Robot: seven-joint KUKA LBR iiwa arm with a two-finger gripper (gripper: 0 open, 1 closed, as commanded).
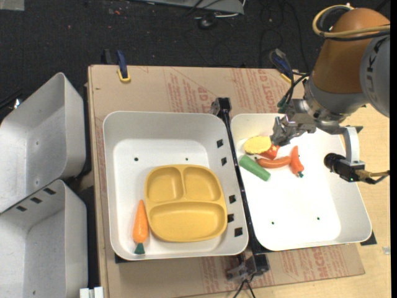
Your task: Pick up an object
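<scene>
The gripper (280, 134) hangs low in the right bin (322, 222), just beside the yellow toy lemon (256, 144); its opening cannot be told. A green piece (255, 167) and red pieces (280, 161) lie near. The left bin (124, 135) holds a yellow divided plate (185, 202) and a carrot (141, 224).

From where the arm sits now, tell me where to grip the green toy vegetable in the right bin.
Grip the green toy vegetable across its middle, coming straight down from above. It lies flat and slanted on the right bin floor, so close across its narrow width. Its upper end sits close to the yellow piece and orange piece, so the lower half probably has more room.
</scene>
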